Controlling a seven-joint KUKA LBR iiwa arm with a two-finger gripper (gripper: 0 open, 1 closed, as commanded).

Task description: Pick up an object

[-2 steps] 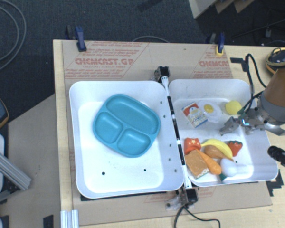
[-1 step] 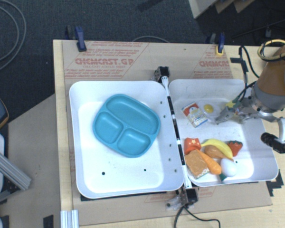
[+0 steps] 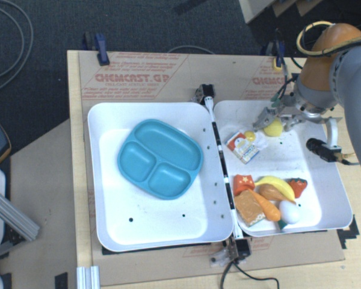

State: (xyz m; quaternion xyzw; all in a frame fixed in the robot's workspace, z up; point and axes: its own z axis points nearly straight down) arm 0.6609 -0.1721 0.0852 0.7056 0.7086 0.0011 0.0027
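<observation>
In the right white bin point(image 3: 343, 205), near its far edge, the pincer point(image 3: 275, 120) is down over a small round yellow object point(image 3: 273, 128), its grey fingers closed around it; a divided blue plastic plate point(image 3: 160, 158) lies in the left bin point(image 3: 102, 179).

arm down in the right bin, fingers around a small yellow thing

the gripper point(image 3: 275, 123) sits low at the back of the right bin point(image 3: 331, 215), its grey fingers point(image 3: 263, 118) on either side of a small yellow object point(image 3: 274, 128). just beside it, toward the middle divider, lies a red and white packet point(image 3: 243, 146). nearer the front of that bin is a heap of toy food: a banana point(image 3: 278, 186), a carrot point(image 3: 266, 206), a slice of bread point(image 3: 249, 209), a white egg point(image 3: 289, 211) and a red piece point(image 3: 243, 181). the left bin point(image 3: 108, 221) holds a blue divided plate point(image 3: 160, 158), lying flat, well apart from the arm.
</observation>
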